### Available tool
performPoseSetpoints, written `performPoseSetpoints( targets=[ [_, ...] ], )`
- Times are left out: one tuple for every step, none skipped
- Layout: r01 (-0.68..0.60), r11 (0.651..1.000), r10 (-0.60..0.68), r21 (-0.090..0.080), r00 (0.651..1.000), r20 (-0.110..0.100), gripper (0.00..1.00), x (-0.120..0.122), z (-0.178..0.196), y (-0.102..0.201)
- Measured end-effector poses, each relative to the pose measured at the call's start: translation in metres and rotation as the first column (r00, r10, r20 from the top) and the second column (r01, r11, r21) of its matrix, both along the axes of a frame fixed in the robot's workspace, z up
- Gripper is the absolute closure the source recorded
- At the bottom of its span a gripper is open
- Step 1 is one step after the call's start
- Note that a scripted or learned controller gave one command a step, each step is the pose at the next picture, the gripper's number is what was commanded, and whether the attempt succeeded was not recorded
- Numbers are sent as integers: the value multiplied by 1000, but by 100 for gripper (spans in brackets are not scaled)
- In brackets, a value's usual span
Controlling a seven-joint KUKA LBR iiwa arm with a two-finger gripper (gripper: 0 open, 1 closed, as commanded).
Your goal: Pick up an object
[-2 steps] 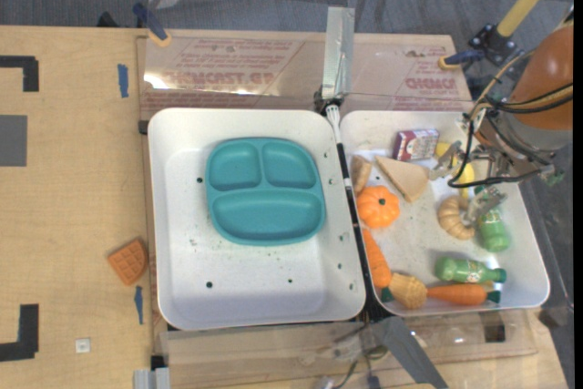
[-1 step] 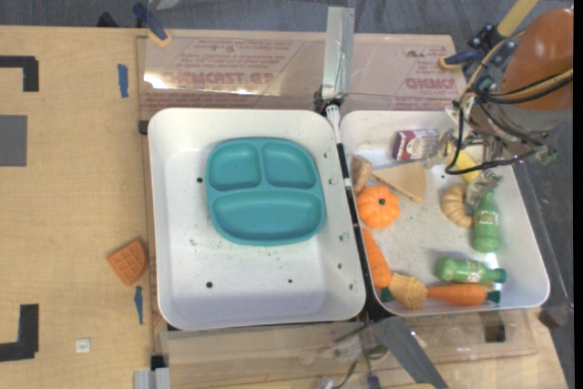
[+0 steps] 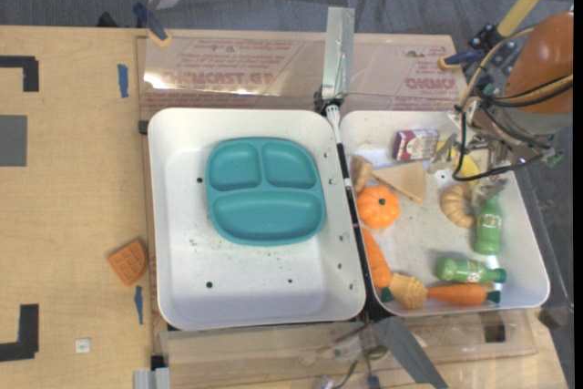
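- My gripper (image 3: 475,161) hangs low over the far side of the right bin (image 3: 533,287); cables hide its tip, so I cannot tell its state.
- Nearest it: a yellow piece (image 3: 467,165), a croissant (image 3: 455,204), a green bottle (image 3: 489,227).
- Nothing visibly lifted; the pick looks undone.
- The croissant is tan, curved, lying flat on the bin floor.

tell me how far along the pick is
Done: the arm is over the right bin. In hand: the hand is low near the croissant; nothing seen held. Left: grasp and lift a toy; all lie in the bin.
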State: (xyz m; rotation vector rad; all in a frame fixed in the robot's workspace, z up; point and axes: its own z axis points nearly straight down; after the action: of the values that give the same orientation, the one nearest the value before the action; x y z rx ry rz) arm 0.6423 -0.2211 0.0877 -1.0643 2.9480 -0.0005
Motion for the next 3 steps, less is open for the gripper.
performPoseSetpoints(
  targets=[
    [3,1000,-3,0,1000,14,100,4,14,1],
    [77,997,-77,1,997,13,100,25,98,89],
    [60,998,-60,0,998,5,100,-98,157,165]
  ],
)
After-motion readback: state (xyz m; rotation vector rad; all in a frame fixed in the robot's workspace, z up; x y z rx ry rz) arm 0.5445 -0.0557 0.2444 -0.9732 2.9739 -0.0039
